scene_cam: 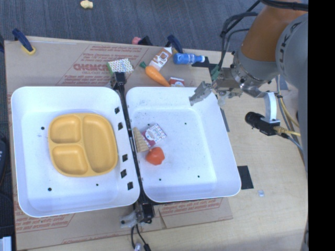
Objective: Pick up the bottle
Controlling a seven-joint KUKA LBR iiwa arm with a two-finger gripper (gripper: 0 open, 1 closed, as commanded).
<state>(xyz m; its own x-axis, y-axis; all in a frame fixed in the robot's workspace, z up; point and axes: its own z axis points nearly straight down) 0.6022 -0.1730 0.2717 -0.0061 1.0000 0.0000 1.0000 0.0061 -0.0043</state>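
The grey two-finger gripper (pixel 201 94) hangs over the back right corner of the right-hand shallow white bin (pixel 220 156), its jaws seemingly slightly spread and holding nothing. The small blue plastic bottle (pixel 186 59) lies on the desk behind that bin, beside the white-and-orange bottle (pixel 161 59), whose label is unreadable. Red print on the brown cardboard sheet (pixel 84 61) appears to read "CHEMCO".

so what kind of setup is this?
Likely a robot lab grasping bench, not a kitchen: two white bins clamped side by side on cardboard, toy food such as a carrot scattered about, and a grey-and-orange arm reaching in.
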